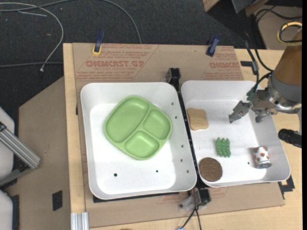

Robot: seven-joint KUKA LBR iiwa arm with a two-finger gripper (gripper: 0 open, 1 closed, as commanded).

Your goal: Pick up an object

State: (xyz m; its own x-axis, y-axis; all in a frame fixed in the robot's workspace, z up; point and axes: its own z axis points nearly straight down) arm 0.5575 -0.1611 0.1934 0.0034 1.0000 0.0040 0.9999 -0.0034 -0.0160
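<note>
Nothing picked yet: my gripper (247,110) hovers with jaws spread and bare, above the right bin (240,88), the tan bread slice (197,119) just left of it, untouched.

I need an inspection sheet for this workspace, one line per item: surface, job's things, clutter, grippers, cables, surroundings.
Surface: two white bins, left bin and right bin, on a cardboard sheet.
Job's things: in the right bin, tan piece, green studded piece, brown disc, small can.
Clutter: green divided plate in the left bin.
Grippers: gripper over the right bin, fingers apart, holding nothing.
Cables: grey cable on the floor.
Surroundings: dark carpet, blue clamps.
</note>
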